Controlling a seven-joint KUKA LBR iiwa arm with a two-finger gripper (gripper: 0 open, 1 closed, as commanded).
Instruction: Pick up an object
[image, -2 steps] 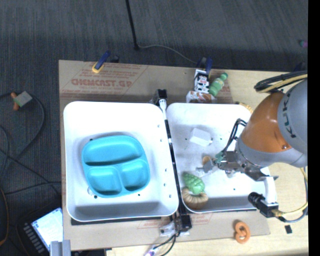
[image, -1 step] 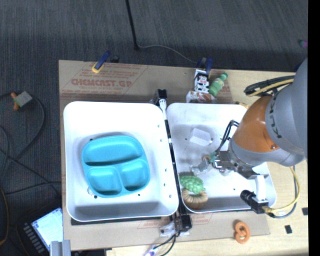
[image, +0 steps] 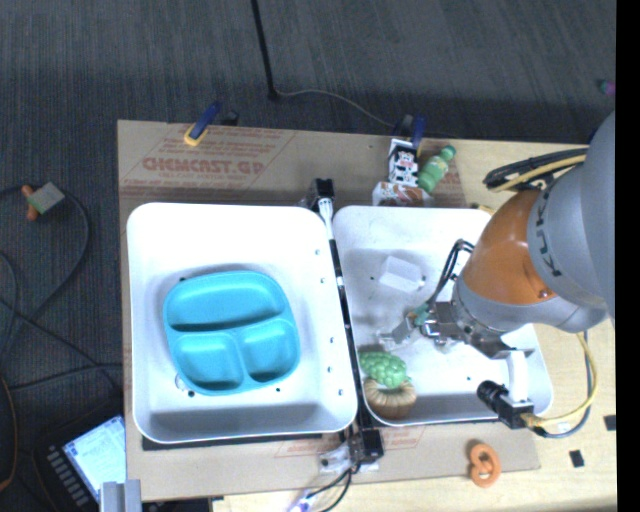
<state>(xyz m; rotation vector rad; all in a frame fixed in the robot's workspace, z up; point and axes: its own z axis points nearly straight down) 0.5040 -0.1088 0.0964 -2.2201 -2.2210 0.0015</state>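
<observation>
While the gripper (image: 405, 330) hangs low in the right bin (image: 372, 232), I cannot tell its state; just beside it sits a knobbly green-topped cupcake toy (image: 386, 380). Left bin (image: 145, 300) holds a smooth blue three-part tray (image: 232, 328).

Left shallow white bin (image: 150, 300) contains a light-blue plastic divided tray (image: 232, 328), lying flat near its centre. Right shallow white bin (image: 365, 235) contains a green-topped brown cupcake-shaped toy (image: 386, 381) at its near left corner. The grey arm with orange band (image: 540, 255) reaches in over this bin, its gripper (image: 420, 325) low, just above the toy.
</observation>
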